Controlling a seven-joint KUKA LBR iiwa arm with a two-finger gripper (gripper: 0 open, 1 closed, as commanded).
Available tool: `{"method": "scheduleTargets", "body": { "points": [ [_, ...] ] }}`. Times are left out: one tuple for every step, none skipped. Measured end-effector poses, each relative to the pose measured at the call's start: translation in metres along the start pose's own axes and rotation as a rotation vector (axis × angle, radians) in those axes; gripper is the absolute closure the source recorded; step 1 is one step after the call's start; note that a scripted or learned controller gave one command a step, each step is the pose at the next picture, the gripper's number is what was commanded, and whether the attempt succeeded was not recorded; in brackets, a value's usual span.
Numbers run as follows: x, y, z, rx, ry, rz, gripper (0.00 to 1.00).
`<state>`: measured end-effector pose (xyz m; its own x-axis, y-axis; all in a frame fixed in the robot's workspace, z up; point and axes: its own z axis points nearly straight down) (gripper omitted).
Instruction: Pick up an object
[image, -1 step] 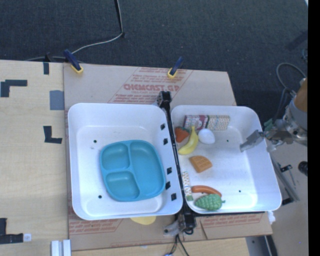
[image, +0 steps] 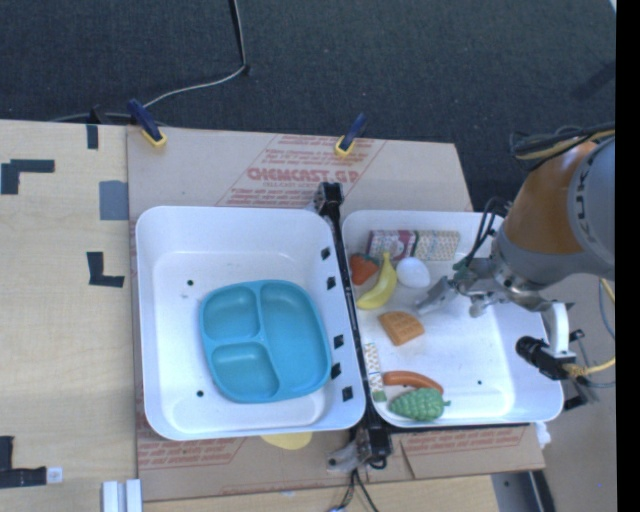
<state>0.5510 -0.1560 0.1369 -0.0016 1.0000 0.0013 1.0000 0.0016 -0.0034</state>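
White plastic bins sit side by side; my gripper (image: 447, 293) hangs over the right bin (image: 520, 385), jaws spread wide with nothing between them. Just left of my fingers lie a white egg (image: 412, 271) and a banana (image: 380, 285), with a waffle piece (image: 400, 327) below. A blue divided plate (image: 265, 340) fills the left bin (image: 160, 300)

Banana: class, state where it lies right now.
The banana lies in the right bin, near its left wall, between a white egg and a red-orange item beside the divider.
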Motion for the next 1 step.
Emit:
{"method": "scheduleTargets", "body": {
  "points": [
    [0.0527, 0.0707, 0.0496, -0.011, -0.012, 0.005, 0.00]
  ]
}}
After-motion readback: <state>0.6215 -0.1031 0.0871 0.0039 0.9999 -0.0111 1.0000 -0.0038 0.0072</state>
